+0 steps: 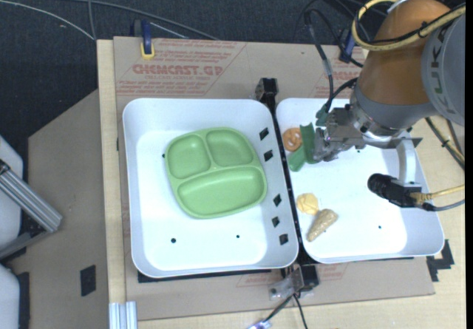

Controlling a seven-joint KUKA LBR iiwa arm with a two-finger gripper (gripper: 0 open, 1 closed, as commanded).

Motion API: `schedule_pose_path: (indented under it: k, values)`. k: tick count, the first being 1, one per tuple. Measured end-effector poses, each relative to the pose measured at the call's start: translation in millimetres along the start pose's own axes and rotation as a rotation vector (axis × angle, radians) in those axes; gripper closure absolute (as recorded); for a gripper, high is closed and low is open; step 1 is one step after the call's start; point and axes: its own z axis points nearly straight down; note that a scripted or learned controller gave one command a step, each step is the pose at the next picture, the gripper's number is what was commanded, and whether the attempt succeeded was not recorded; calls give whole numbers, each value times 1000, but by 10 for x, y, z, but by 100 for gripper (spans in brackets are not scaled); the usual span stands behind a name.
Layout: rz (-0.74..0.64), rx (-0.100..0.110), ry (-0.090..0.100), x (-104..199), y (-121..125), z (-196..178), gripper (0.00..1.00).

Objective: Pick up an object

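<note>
Gripper (316, 148) low at right bin's (384, 246) left wall, over green piece (296, 160) beside orange toy (293, 139); grip state we cannot tell. We judge both light, rigid, slick; pinch across narrow width

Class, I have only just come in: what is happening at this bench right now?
A grey and orange robot arm reaches in from the right, its gripper low over the right bin, beside an orange piece and a green piece. Two pale food toys lie nearer the front. A green divided plate sits in the left bin.
</note>
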Motion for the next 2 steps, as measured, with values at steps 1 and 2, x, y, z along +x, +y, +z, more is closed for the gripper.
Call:
schedule_pose_path:
  k: [1, 2]
  values:
    - [1, -4, -1, 495, 81, -75, 100]
    - [0, -3, -2, 1039, 198, 76, 100]
